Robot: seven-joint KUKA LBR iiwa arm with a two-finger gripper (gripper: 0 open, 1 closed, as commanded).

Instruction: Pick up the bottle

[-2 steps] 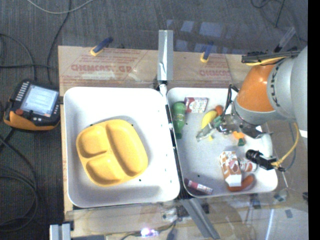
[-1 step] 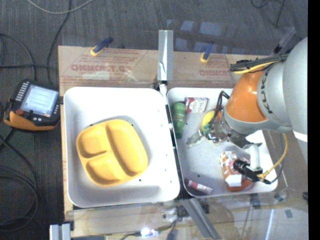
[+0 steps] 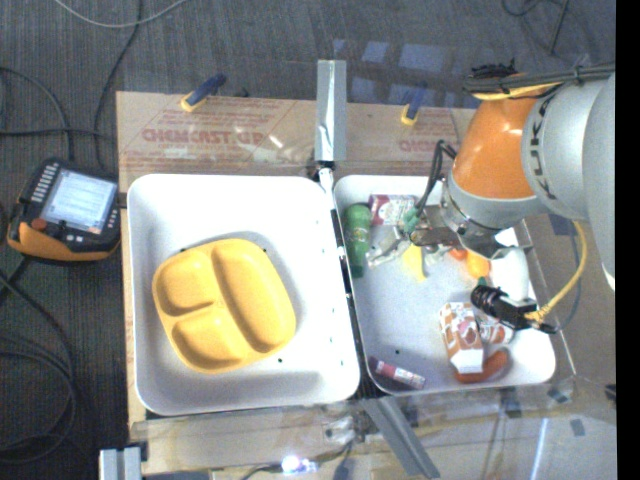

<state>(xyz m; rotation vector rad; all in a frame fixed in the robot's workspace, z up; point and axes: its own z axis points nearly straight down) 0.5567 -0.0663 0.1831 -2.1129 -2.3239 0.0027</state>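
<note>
Two white bins sit side by side on the tabletop point(image 3: 140, 138), which is covered with a brown board that has red printing. In the left bin point(image 3: 150, 368) we see a yellow tray point(image 3: 224, 302) with three compartments; it lies a little turned, close to the middle of that bin. The right bin point(image 3: 395, 333) holds many small things. The green bottle point(image 3: 356, 236) lies along the left wall of this bin, near its far corner, with its long side almost parallel to the wall. Just beside it, toward the right, is a crumpled clear wrapper point(image 3: 388, 233) with some red and green on it, and a small yellow piece point(image 3: 413, 260) lies near that. The grey arm point(image 3: 585, 148) with its orange band point(image 3: 492, 148) comes in from the right and hangs over the far part of the right bin. The claw point(image 3: 432, 236) is low over the wrapper and the yellow piece, just to the right of the bottle and apart from it; we cannot tell if it is spread or pressed together, because the wrist hides it. Near the front right corner we see a red and white carton point(image 3: 460, 330) and an orange and white thing point(image 3: 480, 366) touching it. A small dark red tube point(image 3: 398, 373) lies near the front wall. On the floor at the left is a control pendant point(image 3: 68, 211) with a lit screen.
</note>
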